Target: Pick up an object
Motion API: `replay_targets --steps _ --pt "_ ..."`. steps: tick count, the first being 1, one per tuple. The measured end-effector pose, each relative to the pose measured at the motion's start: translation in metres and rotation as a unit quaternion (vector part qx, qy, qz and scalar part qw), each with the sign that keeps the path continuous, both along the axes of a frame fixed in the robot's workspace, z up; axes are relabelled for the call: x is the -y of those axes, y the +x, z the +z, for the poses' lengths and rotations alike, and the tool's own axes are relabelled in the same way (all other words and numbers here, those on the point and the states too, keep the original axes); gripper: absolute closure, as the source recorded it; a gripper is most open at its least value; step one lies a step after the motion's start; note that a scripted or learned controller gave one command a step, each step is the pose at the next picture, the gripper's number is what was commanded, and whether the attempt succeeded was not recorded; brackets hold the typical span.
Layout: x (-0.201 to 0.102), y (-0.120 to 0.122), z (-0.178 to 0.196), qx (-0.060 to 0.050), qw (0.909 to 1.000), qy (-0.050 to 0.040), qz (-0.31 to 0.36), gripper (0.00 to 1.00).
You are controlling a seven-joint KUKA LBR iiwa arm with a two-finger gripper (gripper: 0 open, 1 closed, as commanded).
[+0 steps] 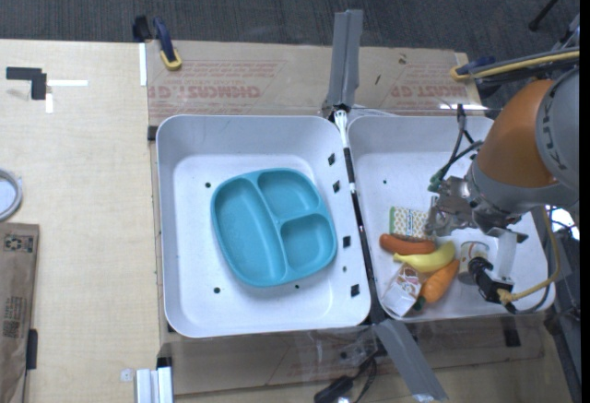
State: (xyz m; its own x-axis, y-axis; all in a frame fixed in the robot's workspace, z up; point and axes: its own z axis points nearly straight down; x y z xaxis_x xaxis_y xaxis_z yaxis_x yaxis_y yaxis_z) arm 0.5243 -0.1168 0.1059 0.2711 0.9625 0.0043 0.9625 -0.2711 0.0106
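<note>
The right bin (pixel 396 152) holds a small pile near its front: a red sausage-like piece (pixel 404 244), a yellow banana (pixel 430 256), an orange carrot (pixel 440 282), a green-and-white packet (pixel 407 220) and a clear wrapped item (pixel 400 292). My gripper (pixel 442 215) hangs low over the right side of this pile, just above the banana and beside the packet. The arm's grey wrist and orange band (pixel 513 148) cover it from the right. I see nothing between the fingers.
The left bin (pixel 180 207) holds a teal divided plate (pixel 274 227). A grey divider post (pixel 345 60) stands between the bins at the back. Cardboard lies behind the bins. Cables and a yellow plug (pixel 502 292) hang by the arm at the right bin's front corner.
</note>
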Motion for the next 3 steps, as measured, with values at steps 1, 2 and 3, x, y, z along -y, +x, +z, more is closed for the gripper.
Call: replay_targets --steps 1,2,3 --pt "0.000 0.000 0.000 0.000 1.0000 0.0000 0.000 0.00" --pt "0.000 -0.032 -0.014 -0.005 0.9971 -0.0011 0.076 0.00" --pt "0.002 -0.032 -0.005 -0.005 0.9973 -0.0014 0.073 1.00"
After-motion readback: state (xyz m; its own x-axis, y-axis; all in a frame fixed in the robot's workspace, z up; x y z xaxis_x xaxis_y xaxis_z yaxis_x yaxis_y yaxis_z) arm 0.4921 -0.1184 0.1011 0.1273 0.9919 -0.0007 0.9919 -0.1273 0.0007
